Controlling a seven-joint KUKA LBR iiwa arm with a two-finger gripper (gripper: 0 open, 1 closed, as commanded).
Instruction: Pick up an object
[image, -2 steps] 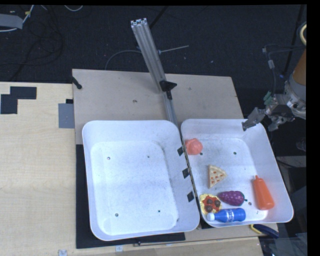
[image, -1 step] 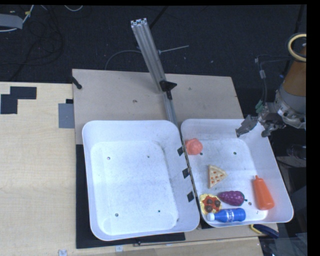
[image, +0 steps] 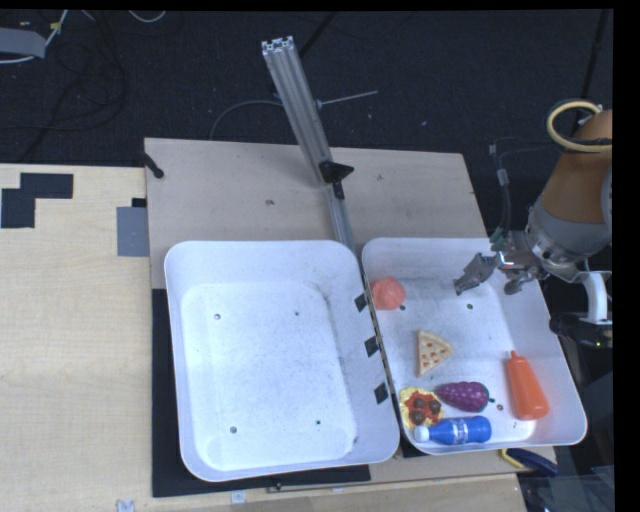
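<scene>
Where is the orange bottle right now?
The orange plastic bottle lies in the right-hand white bin, near its right wall, just right of the purple grape bunch and above-right of the blue bottle.

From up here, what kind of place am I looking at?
Most likely a robotics lab test bench: a robot arm reaches over two white bins, toy food like a pizza slice and grapes lies in one, and cables trail behind.
</scene>
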